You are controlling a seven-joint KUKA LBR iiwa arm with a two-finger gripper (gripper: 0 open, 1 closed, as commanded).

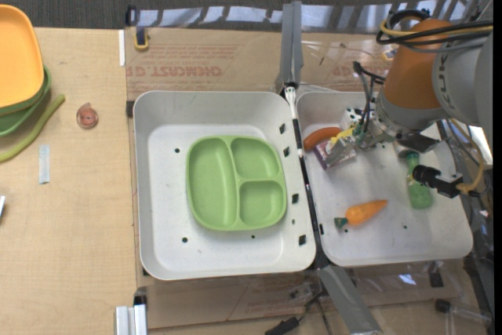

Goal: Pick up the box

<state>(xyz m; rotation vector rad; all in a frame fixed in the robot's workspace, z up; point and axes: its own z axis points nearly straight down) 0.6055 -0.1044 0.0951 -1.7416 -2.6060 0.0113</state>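
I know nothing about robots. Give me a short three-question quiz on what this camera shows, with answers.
1. True or false: the green divided plate lies in the left bin.
2. Which toy lies nearest the front of the right bin? A) carrot B) banana C) apple
3. Fill in: the arm's gripper reaches in from the view's ____ side, over the small box.

Key: 1 true. 2 A, the orange carrot. 3 right.

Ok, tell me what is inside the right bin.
The right bin holds a carrot, a green object, an orange item and the box. The gripper covers whatever lies beneath it.
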